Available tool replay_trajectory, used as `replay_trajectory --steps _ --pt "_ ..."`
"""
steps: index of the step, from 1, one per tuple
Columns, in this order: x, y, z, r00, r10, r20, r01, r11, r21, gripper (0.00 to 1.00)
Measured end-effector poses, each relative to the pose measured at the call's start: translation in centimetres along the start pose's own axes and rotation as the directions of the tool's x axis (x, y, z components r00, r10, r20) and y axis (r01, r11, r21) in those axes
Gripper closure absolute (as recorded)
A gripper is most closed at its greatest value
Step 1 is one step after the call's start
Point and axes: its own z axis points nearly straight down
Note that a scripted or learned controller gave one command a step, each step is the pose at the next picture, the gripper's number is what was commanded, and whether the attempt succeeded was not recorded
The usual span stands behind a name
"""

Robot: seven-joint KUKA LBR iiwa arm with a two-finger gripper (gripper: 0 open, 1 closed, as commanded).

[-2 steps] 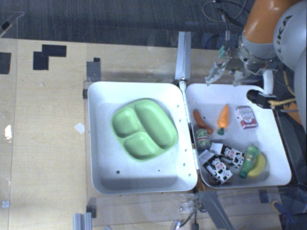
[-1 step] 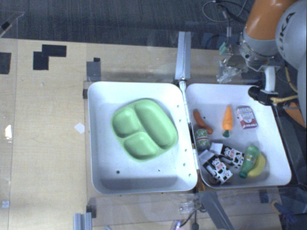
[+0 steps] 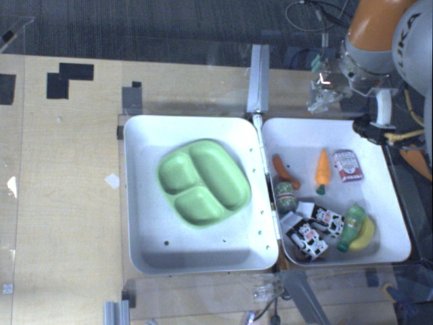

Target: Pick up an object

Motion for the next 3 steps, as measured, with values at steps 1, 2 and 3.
replay_trajectory --steps 1,2,3 --pt "0.1 0.2 -1.2 1.000 -0.007 0.002 0.007 1.000 -0.007 1.00" --pt "0.2 0.4 -2.5 1.000 -0.013 0.004 0.013 1.000 -0.014 1.00" --pt "0.2 0.5 -3.7 1.000 -0.019 0.005 0.019 1.000 -0.021 1.00"
